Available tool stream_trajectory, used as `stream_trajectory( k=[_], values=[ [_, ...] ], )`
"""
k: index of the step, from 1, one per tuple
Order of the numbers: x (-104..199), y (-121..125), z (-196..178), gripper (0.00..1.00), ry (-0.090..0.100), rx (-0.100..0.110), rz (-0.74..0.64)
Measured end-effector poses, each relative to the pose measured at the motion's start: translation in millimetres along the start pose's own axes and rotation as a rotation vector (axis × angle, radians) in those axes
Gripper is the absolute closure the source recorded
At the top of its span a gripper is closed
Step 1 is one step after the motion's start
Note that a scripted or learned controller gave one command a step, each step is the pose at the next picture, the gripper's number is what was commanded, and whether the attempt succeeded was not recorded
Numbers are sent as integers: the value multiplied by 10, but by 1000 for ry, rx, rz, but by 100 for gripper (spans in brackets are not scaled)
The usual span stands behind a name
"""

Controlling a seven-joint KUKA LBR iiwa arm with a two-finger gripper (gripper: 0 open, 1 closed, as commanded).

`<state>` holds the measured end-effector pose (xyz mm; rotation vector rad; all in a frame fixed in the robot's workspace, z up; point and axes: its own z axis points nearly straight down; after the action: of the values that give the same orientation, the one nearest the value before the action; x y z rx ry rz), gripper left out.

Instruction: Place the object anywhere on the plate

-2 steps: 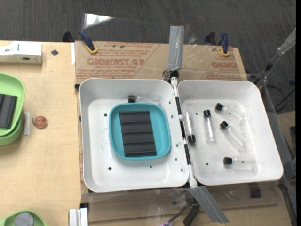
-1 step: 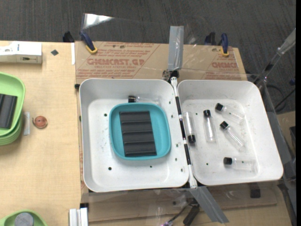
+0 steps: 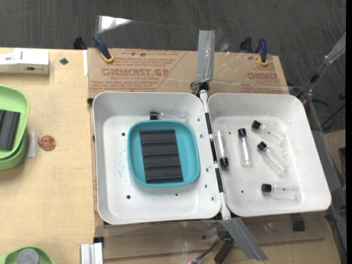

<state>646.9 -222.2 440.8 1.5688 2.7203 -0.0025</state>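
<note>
Two white bins are set side by side on the counter (image 3: pixel 55 202), over a sheet of brown cardboard (image 3: pixel 143 70) that is clamped at its far edge; the left bin (image 3: pixel 110 202) carries the teal plate (image 3: pixel 135 153), roughly centred, with a black ridged insert (image 3: pixel 161 155) laid in it; nothing else is seen on the plate; one small black-capped vial (image 3: pixel 157 115) lies in the left bin just beyond the plate's far rim, near it but whether touching cannot be told. The right bin (image 3: pixel 308 202) holds five clear vials with black caps, all lying flat: a long vial (image 3: pixel 220 147) along the left wall, cap toward the near side; a second vial (image 3: pixel 243 146) just beside it, cap toward the far side; a third vial (image 3: pixel 264 127) toward the far middle; a fourth vial (image 3: pixel 271 155) slanted in the middle; a fifth vial (image 3: pixel 280 190) near the front wall, cap to the left. So the task's objects are all off the plate. On the left of the counter a green tray (image 3: pixel 14 128), a white box (image 3: pixel 25 62) and a small reddish disc (image 3: pixel 47 142) are seen, well apart from the bins.
</note>
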Motion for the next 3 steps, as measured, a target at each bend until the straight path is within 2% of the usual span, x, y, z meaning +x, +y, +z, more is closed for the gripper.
stream_trajectory(
  k=[3],
  values=[
    [0,0,0,0,0,0,0]
  ],
)
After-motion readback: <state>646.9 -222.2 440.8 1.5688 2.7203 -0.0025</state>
